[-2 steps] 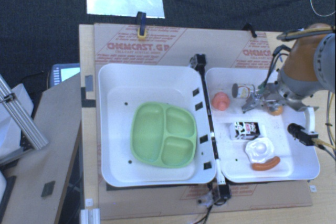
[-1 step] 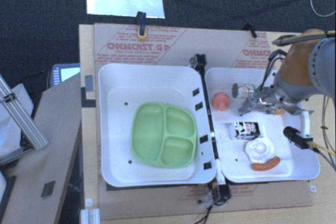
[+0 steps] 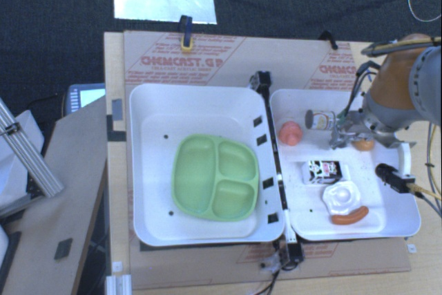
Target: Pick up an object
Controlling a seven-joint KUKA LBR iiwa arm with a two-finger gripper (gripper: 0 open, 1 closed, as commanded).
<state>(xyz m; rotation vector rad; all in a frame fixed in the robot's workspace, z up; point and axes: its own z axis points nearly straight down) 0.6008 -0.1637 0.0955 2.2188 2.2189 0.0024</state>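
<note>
Two white bins sit side by side on the bench. The left bin [image 3: 148, 148] holds one green divided plate [image 3: 215, 177] with three compartments. The right bin [image 3: 407, 217] holds six small items: one pink ball [image 3: 291, 133] near its left wall; one small can [image 3: 320, 121] lying on its side just right of the ball; one orange piece [image 3: 363, 144] partly hidden under the arm; one black-and-white carton [image 3: 324, 170] near the middle; one toy fried egg [image 3: 342, 196] below the carton; and one sausage [image 3: 349, 217] touching the egg's lower edge. The arm [image 3: 404, 90] reaches in from the right, its gripper [image 3: 340, 137] low between can and orange piece; whether the fingers are spread or closed cannot be told.
</note>
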